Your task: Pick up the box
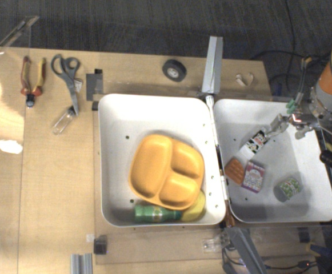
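Box [253,176], pink/purple, lies flat in right bin [320,210], abt 7 o'clock of bin center, touching orange packet [234,170]. Gripper [277,125] hovers at box's 1 o'clock, apart; open/closed: can't tell.

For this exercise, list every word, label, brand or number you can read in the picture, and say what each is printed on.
No text can be read.
Pink box: printing too small and blurred.
Black-and-white packet: markings blurred.
Green bottle: label unreadable.
Grey-green packet: print blurred.
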Controlling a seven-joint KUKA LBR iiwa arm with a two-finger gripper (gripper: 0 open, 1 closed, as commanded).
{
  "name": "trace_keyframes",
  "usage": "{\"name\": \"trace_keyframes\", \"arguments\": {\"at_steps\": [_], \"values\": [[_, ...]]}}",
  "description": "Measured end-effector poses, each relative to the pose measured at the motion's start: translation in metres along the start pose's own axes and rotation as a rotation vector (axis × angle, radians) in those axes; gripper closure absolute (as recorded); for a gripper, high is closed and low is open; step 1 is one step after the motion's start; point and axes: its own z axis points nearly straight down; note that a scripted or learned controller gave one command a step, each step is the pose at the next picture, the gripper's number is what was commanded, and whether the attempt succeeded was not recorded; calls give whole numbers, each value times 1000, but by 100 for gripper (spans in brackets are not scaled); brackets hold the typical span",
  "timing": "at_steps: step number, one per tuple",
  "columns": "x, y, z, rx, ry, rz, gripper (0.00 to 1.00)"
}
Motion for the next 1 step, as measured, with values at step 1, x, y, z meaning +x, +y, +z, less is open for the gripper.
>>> {"name": "trace_keyframes", "arguments": {"at_steps": [1], "values": [[30, -66, 106, -5, 0, -426, 0]]}}
